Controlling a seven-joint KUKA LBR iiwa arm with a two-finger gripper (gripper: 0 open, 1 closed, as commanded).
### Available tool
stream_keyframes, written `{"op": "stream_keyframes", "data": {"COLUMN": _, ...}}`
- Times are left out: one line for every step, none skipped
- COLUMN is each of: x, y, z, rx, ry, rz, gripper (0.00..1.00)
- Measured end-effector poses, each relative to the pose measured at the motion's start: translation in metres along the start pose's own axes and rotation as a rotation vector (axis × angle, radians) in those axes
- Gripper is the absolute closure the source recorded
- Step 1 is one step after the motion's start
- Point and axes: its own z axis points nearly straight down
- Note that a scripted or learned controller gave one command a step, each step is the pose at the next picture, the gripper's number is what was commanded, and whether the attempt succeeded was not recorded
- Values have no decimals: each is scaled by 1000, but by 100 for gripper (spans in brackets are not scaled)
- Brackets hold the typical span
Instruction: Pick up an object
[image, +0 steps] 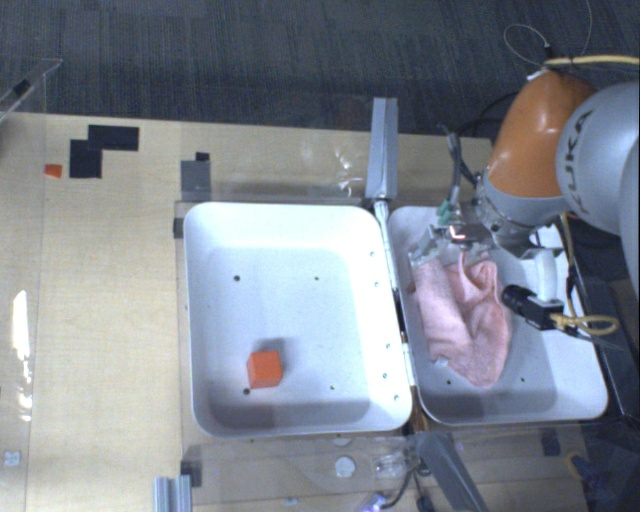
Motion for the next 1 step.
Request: {"op": "stream_keyframes", "data": {"x": -76, "y": -18, "z": 89, "rx": -8, "ry": -3, "rz": -50, "gripper": 0}}
